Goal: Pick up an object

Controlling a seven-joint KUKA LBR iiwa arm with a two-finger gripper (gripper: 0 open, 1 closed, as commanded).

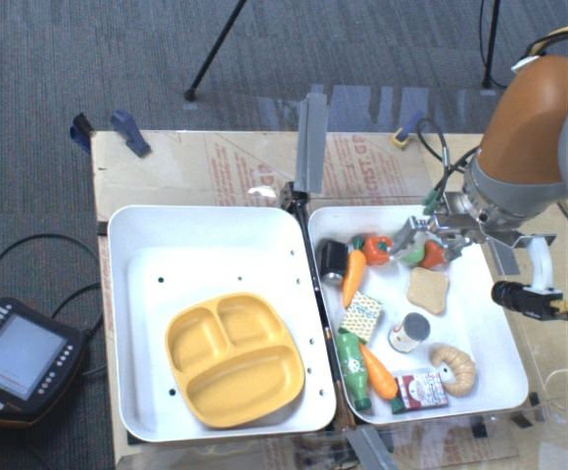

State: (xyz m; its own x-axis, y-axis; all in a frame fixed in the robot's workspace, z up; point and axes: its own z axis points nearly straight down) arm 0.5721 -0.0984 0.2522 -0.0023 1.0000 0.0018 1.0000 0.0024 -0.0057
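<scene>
Two white bins: left bin (132, 262) with one yellow divided plate (233, 358); right bin (490, 355) with two carrots (353, 274) (379, 370), one green bottle (353, 368), one bread slice (428, 290), one croissant (454, 366), one checkered block (361, 315), one red carton (420, 391). Gripper (423, 240) low at far rim, jaws spread. Red-orange tomato (377, 249), green-stemmed, just left of fingertips, possibly touching. Open floor at bin's right side.

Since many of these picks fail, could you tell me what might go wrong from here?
1. The gripper sits at the crowded top of the right bin, among a red tomato and an orange carrot; it may nudge neighbours.
2. The toast slice lies flat, probably hard to pinch.
</scene>
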